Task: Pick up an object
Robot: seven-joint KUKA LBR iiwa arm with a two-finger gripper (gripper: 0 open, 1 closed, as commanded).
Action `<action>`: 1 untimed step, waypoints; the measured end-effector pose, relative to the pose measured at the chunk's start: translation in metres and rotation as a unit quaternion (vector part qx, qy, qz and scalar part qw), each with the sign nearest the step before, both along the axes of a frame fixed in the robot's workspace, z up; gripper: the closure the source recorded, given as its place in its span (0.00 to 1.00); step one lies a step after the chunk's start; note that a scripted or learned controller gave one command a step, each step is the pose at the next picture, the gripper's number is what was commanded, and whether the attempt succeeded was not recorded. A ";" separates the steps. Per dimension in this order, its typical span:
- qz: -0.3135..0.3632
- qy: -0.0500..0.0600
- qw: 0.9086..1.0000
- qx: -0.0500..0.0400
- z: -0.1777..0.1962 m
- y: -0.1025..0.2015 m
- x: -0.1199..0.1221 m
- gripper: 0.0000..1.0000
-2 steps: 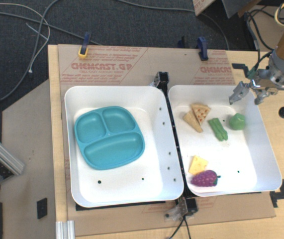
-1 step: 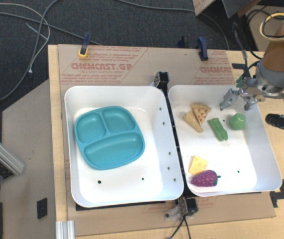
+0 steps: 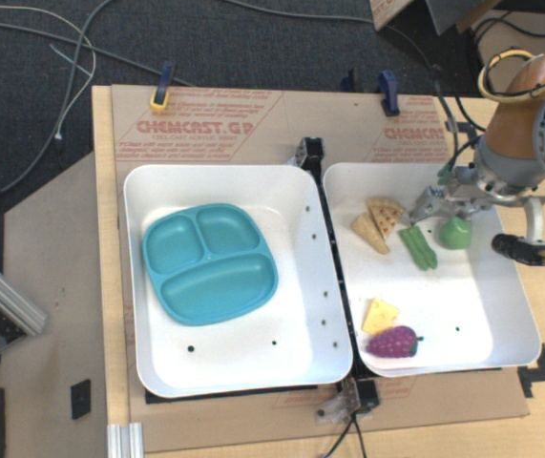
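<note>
Robot gripper [image 3: 441, 201] hangs low over the right bin [image 3: 501, 327], beside a green pepper-like toy [image 3: 419, 247].

Whether its hand is released or clenched cannot be told. Near it lie a round green toy [image 3: 456, 234] and tan wedges [image 3: 377, 223]; yellow cheese [image 3: 379, 315] and purple grapes [image 3: 392, 342] sit nearer the front. The left bin [image 3: 157, 351] holds a teal divided plate [image 3: 210, 261].

The arm [image 3: 530, 122] came in from the right side, grey body with that orange band sitting up top near the edge of the view. It was bent down toward the upper part of the right-hand bin, wrist angled left and low. The gripper [image 3: 441, 201] hung at the end of it, pointing down and to the left. Couldn't really make out the tips from this angle, too cluttered with metal bits.
</note>
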State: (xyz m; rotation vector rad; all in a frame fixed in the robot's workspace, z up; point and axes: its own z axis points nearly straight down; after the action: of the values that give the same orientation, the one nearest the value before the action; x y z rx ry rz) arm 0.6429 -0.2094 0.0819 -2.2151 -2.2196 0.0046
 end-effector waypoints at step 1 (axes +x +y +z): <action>0.000 -0.004 1.000 -0.001 0.016 0.000 0.003 1.00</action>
State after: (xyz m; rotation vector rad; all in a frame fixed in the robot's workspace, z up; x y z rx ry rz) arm 0.6454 -0.2099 0.0976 -2.2196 -2.2257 -0.0016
